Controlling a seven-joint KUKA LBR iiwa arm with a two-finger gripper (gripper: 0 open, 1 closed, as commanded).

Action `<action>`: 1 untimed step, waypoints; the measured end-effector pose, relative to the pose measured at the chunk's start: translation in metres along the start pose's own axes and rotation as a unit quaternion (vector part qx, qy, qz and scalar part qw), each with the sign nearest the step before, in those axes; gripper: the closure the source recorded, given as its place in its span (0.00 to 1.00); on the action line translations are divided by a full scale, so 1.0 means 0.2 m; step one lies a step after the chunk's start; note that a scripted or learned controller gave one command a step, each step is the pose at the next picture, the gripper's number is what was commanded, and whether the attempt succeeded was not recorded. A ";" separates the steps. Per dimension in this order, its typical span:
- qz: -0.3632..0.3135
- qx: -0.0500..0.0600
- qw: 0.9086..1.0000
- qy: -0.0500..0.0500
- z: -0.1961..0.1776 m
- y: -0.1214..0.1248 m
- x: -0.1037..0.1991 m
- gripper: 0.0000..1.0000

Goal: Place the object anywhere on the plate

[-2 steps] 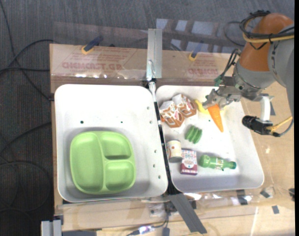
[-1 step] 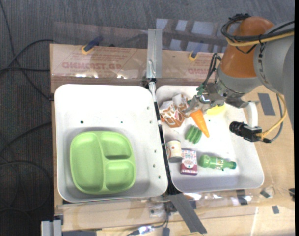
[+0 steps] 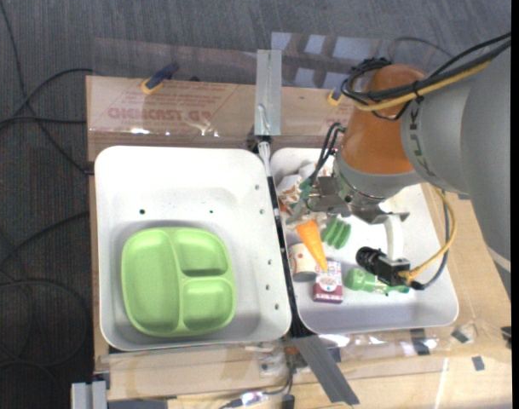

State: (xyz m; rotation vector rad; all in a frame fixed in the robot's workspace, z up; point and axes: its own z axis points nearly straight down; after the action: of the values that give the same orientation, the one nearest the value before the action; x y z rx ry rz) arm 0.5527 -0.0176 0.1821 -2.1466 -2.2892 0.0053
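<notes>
Tool [image 3: 314, 196] above right bin [image 3: 438, 305], one plate [image 3: 178, 279]

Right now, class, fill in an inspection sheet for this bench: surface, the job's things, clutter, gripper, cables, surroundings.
Surface: two white bins, left bin and right bin, on a brown bench.
Job's things: green plate with three compartments lies in the left bin; no object on it.
Clutter: orange carrot, small red box, green pieces and other small items in the right bin.
Gripper: gripper low over the right bin; finger state unclear.
Cables: black and yellow cables along the arm.
Surroundings: dark carpet with loose wires.
</notes>
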 end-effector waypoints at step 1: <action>0.030 -0.001 1.000 0.000 -0.09 0.19 0.16 1.00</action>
State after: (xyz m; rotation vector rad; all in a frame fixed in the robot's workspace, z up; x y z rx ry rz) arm 0.5878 0.0163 0.1991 -2.2154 -2.2252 0.0044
